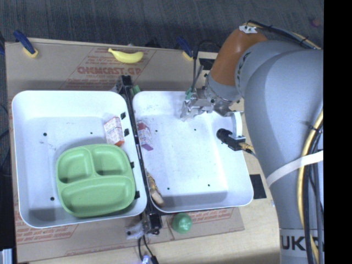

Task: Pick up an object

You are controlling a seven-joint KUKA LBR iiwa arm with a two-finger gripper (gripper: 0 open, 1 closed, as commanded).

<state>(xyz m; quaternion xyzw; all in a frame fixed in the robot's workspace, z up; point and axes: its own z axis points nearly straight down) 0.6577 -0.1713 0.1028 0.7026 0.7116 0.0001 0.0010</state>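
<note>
Carton [113,131], green tray [96,179] just beside

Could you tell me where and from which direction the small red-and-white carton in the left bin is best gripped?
Probably across the narrow sides of the carton, coming straight down from above. It lies flat on the bin floor, and the green divided plate crowds its lower edge, so the pincer would likely close best left-to-right.

Reaches in from the right, grey arm [286,120] bulking large down that side, orange band [231,56] just above the wrist. Bent downward and leftward, with the gripper [190,108] hanging low at the far end. Metallic fingertips pointing down-left, too small and blurred to read.
</note>
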